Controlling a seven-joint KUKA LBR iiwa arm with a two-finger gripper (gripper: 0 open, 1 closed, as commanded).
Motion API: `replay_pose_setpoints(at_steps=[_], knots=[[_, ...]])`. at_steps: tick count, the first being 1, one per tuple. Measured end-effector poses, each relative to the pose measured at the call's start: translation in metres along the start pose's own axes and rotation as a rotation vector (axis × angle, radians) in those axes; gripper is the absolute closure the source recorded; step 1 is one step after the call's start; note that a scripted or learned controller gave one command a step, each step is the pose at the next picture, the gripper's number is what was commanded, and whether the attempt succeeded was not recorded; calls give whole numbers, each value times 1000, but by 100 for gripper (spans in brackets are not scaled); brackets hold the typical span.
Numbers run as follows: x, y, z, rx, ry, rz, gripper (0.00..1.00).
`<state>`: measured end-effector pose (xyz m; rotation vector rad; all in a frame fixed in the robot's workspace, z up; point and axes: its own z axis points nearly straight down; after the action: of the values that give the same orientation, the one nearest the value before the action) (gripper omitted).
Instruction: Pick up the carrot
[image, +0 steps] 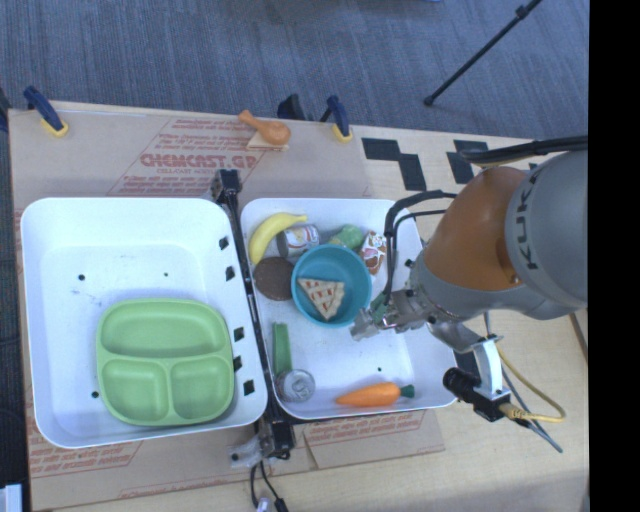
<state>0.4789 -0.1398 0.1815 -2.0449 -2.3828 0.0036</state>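
Carrot (369, 396) lay flat in the right bin (425, 402), bottom edge of that bin, lower centre-right of frame, orange body pointing left, green top at its right end. Nothing touched it. Gripper (366, 326) sat above it in the frame, in the bin's middle, just right of the blue bowl (330, 261), well apart from the carrot. Could not tell if the pincer was wide or narrow; metal parts blurred together, nothing seen held. Grey arm with orange band (470, 235) covered the right side of the bin.

Blue bowl held a wedge of sandwich (323, 297). Banana (272, 231) was at upper left of right bin, brown round piece (271, 278) below it touching the bowl's left side. Green long item (282, 348) lay along the left wall, silver can (296, 384) just below it, left of the carrot. Small items sat above the bowl, too small to name.

Left bin (60, 240) held a green divided plate (166, 361) in its lower half. A drumstick toy (265, 128) lay on cardboard at top centre.
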Motion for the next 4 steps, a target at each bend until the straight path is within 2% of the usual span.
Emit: replay_pose_setpoints(at_steps=[1, 2, 3, 4], knots=[[26, 2, -5, 6, 5, -280, 100], [31, 3, -261, -12, -9, -40, 100], [32, 3, -257, -3, -5, -41, 0], [30, 1, -104, 13, 5, -204, 0]])
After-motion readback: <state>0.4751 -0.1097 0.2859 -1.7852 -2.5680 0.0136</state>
